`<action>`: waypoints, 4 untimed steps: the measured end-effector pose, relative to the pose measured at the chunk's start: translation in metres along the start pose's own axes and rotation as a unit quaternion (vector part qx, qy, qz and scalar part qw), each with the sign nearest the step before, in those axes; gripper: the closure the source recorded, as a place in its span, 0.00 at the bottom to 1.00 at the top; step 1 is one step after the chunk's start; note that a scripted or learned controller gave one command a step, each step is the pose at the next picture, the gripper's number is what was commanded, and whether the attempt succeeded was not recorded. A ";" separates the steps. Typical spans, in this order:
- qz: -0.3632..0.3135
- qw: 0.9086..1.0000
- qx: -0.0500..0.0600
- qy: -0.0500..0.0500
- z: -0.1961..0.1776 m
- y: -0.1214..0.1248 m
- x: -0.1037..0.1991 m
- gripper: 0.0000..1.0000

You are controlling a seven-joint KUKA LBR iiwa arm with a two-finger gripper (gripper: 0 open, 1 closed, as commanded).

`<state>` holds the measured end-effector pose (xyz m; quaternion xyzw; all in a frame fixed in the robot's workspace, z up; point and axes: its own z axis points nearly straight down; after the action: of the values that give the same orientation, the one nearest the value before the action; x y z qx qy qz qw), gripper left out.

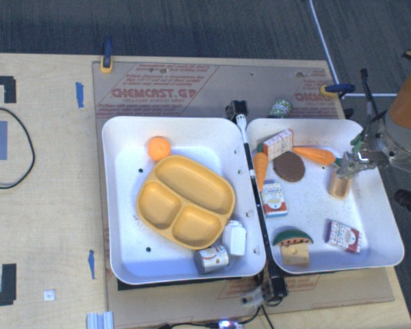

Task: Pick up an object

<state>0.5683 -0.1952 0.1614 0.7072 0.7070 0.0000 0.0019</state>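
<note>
1. The gripper hangs over the right bin, close to that bin's right rim and toward its far half.
2. Whether anything is caught there, or how the jaws stand, I cannot tell; the picture is too coarse.
3. A small tan cylinder stands directly beneath the gripper, touching or just below it, so it looks like the intended pick.
4. Its long axis runs roughly upright, tilted slightly, so a straight descent should suit it.
5. An orange carrot lies just left of the gripper, pointing toward the bin's far left corner, beside a brown disc.
6. A red-and-white carton sits near the bin's near right corner, well apart.
</note>
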 end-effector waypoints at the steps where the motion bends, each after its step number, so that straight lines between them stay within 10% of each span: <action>1: -0.001 1.000 0.000 0.001 -0.019 0.088 0.055 1.00; 2: -0.002 1.000 -0.009 -0.001 0.053 0.076 0.007 1.00; 3: -0.002 1.000 -0.001 0.002 -0.025 0.100 0.129 1.00; 4: -0.001 1.000 0.000 0.001 -0.024 0.099 0.128 0.00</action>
<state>0.6671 -0.0673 0.1854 0.7065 0.7077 0.0006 0.0010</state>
